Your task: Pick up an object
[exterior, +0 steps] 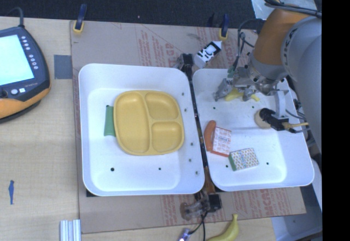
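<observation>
Left bin (pixel 93 125) is carrying a yellow tray (pixel 147 122). In the right bin (pixel 295 174), the gripper (pixel 236 91), fingers apart, is hovering at twelve o'clock over a yellow piece (pixel 236 94), probably light; grasp across its width.

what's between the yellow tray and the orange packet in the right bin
In the camera view, the two bins' touching rims lie between the yellow tray and the orange packet; otherwise bare white bin floor.

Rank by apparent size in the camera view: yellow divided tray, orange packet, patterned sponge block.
1. yellow divided tray, clearly largest.
2-3. orange packet and patterned sponge block look alike; no firm ranking.
</observation>
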Available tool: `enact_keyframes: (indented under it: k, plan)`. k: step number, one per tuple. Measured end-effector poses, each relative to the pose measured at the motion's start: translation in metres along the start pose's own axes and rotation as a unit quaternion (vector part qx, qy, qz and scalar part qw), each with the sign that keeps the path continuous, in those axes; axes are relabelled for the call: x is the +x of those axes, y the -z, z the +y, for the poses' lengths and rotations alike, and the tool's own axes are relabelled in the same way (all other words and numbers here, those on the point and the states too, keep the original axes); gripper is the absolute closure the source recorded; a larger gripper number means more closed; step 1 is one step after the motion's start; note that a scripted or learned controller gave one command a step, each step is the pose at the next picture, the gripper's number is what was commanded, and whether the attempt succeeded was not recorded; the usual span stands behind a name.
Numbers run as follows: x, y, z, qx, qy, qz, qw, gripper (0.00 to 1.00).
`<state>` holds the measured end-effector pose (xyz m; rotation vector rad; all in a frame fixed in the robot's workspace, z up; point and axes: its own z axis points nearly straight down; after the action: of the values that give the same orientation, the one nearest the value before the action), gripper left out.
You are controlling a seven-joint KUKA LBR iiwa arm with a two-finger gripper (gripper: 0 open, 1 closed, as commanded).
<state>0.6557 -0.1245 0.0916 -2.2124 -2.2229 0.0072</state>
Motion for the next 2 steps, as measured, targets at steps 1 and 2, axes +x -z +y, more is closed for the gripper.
enact_keyframes:
  k: [1, 2]
  plan:
    - [0.092, 0.150, -0.016, -0.003, 0.000, 0.000, 1.0000, 0.00]
    - [0.020, 0.102, -0.001, -0.001, -0.001, -0.001, 1.0000, 0.00]
